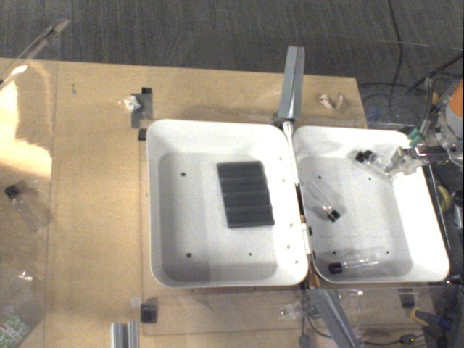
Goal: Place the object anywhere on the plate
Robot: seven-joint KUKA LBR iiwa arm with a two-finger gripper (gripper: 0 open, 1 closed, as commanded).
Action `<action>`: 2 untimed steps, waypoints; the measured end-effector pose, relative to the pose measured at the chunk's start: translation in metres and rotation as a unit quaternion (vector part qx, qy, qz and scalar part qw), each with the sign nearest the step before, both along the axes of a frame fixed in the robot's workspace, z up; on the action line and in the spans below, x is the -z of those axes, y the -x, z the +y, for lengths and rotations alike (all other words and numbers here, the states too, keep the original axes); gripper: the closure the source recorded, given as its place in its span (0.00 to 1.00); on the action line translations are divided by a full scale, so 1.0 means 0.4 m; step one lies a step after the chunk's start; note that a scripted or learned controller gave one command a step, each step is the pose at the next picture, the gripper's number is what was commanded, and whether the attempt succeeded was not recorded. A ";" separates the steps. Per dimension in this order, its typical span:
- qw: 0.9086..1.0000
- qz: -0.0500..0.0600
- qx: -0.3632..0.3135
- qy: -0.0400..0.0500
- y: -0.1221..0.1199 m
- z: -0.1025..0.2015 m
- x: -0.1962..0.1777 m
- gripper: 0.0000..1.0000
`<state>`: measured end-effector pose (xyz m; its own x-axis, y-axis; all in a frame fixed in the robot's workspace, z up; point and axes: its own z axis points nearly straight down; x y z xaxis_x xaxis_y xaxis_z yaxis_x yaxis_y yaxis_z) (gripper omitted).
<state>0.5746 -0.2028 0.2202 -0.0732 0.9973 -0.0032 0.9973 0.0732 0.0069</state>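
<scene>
The tool (403, 158) sits at the far right of the camera view, over the upper right rim of the right bin (424, 256), with the arm (446, 133) cut off by the frame edge behind it. Whether it is released or clenched cannot be told; its tip is small and blurs into clear plastic there.

Just left of the tool, nearly touching it, lies a clear vial with a black cap (366, 157) in the bin's upper part. A 2nd clear vial (324, 204) lies farther left and lower, near the bin's middle, its body hard to separate from the white floor. A 3rd vial (353, 264) lies along the lower wall, well below the tool, black cap pointing left.

The plate (246, 193), a dark ribbed rectangle, lies flat in the middle of the left bin (167, 216), well to the left of the tool and across the divider where the 2 bins meet. White floor runs around all 4 of its edges, widest on its far left side and below it. None of the vials touches it.

A grey post (291, 85) rises at the top of the seam between the bins, up and left of the tool. The desk (80, 194) spreads farther left, partly under a glaring clear sheet where another small vial (20, 203) is faintly seen.
</scene>
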 end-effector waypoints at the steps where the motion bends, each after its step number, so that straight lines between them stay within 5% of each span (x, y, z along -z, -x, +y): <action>1: 0.999 0.002 -0.042 -0.001 -0.169 0.257 0.028 1.00; 2: 0.990 0.001 -0.141 -0.001 -0.214 0.419 0.076 1.00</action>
